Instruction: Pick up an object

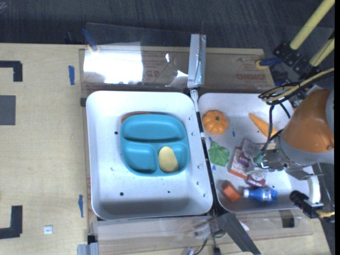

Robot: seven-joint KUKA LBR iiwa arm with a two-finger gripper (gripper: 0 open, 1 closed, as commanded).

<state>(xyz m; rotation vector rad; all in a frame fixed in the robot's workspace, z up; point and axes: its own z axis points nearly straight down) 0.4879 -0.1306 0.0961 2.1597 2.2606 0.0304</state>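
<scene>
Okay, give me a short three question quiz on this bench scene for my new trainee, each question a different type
1. True or false: the yellow egg-shaped item lies in the blue divided tray.
2. Which bin holds the small orange pumpkin? A) left bin B) right bin
3. Fill in: the blue bottle lies near the right bin's ____ edge, by the view.

Key: 1 true; 2 B; 3 bottom.

In the left white bin [101, 158] I see a blue divided plastic tray [154, 142], with a yellow egg-shaped object [168, 159] in its lower right compartment. In the right white bin [234, 110], a small orange pumpkin [215, 121] lies behind a green crumpled piece [218, 155], and a blue bottle [260, 195] lies at the front.
</scene>
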